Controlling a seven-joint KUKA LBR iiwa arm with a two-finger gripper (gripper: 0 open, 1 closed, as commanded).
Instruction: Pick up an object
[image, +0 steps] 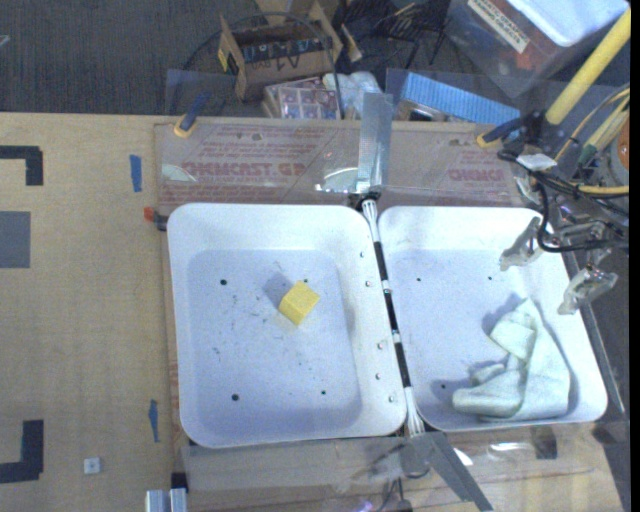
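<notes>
Now the end effector (548, 268) hangs over the right bin (440, 225), fingers spread wide and holding nothing. Just below it lies a crumpled white cloth (515, 372). Probably best to descend onto a raised fold before closing.

The wooden bench (80, 300) bears two white bins, left bin (190, 400) touching right bin (440, 225).
</notes>
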